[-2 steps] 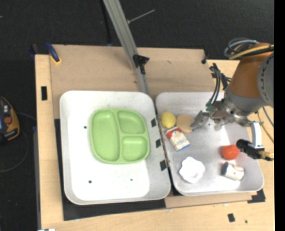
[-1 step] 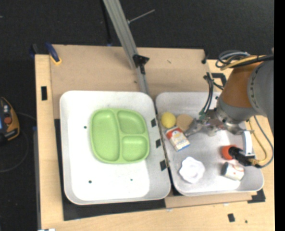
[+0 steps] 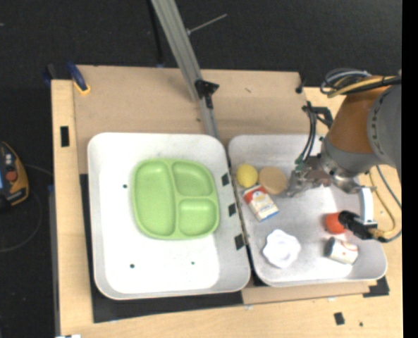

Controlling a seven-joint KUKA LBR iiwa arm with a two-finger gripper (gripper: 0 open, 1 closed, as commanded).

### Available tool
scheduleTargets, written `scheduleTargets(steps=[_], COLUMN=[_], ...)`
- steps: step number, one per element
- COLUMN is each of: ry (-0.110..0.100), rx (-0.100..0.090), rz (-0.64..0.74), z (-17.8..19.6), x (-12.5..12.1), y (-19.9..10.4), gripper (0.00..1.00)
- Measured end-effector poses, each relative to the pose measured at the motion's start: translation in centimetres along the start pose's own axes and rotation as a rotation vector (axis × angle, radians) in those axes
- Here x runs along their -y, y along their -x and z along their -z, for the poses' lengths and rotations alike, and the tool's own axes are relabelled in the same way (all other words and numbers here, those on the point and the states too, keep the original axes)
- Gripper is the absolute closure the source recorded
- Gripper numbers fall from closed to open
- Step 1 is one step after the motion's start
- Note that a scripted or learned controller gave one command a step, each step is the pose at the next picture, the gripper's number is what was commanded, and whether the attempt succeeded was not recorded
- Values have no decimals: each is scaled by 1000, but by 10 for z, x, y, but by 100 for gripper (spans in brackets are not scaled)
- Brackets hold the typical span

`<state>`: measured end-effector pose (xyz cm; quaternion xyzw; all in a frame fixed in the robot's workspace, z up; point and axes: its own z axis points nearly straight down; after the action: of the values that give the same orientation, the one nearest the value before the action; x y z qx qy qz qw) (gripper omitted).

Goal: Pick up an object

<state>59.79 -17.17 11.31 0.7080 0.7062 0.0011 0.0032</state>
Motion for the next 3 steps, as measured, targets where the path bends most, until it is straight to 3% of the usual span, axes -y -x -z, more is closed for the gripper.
scheduleTargets(steps=[3], ry=[0], rx=[-1], rz=[5], z=[144], x=[-13], y=[16], gripper=[100])
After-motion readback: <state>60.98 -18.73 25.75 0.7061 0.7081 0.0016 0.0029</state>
